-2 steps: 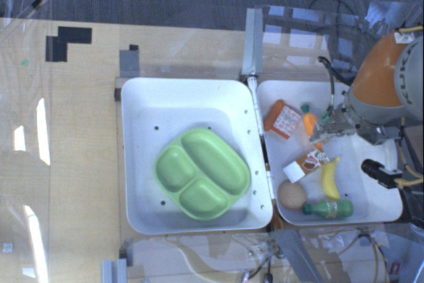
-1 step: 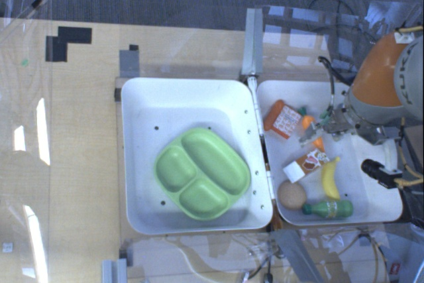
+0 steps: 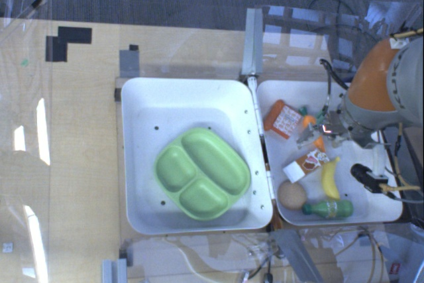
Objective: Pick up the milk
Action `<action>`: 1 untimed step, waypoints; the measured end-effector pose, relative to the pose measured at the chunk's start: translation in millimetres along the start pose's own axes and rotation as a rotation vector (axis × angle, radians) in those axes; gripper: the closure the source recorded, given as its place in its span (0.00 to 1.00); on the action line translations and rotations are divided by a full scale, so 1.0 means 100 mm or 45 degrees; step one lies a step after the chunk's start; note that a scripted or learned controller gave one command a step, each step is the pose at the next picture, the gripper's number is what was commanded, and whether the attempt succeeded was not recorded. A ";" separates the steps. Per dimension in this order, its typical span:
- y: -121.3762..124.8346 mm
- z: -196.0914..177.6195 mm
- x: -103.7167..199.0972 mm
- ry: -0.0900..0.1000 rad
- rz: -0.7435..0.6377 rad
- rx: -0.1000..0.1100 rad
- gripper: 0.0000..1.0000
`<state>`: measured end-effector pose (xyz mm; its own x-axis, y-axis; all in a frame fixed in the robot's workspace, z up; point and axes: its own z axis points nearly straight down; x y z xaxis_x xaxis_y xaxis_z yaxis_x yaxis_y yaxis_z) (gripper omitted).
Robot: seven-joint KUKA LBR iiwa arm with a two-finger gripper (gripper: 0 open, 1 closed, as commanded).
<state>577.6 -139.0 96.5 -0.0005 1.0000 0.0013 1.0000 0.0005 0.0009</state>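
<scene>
Here, two white bins sit side by side on a wooden bench. The left bin (image 3: 136, 142) holds a green plate (image 3: 202, 172) with three sections, lying flat near the middle.

The right bin (image 3: 391, 209) has lots of small things in it. The milk (image 3: 307, 164) is a little carton with a white end and an orange and brown side. It lies on its side near the middle of this bin. Just beside it on the right is a yellow banana (image 3: 330, 181). Below the milk sits a round tan ball (image 3: 291, 195), like a potato. Next to that ball lies a green bottle (image 3: 329, 209) on its side, along the near wall. Up higher there is an orange and white box (image 3: 284, 119), tilted, near the wall between the bins. A small orange thing (image 3: 309, 120) lies just to the right of that box.

The grey arm with the orange band (image 3: 374, 86) reaches in from the right. Its gripper (image 3: 318, 132) hangs just above the milk. I cannot tell how its tips are set; they are too blurry.
</scene>
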 end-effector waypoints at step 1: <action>-0.48 0.08 0.51 -0.002 0.003 -0.015 0.00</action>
<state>530.1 -87.9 88.9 0.0019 1.0000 -0.0002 0.9999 -0.0019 0.0124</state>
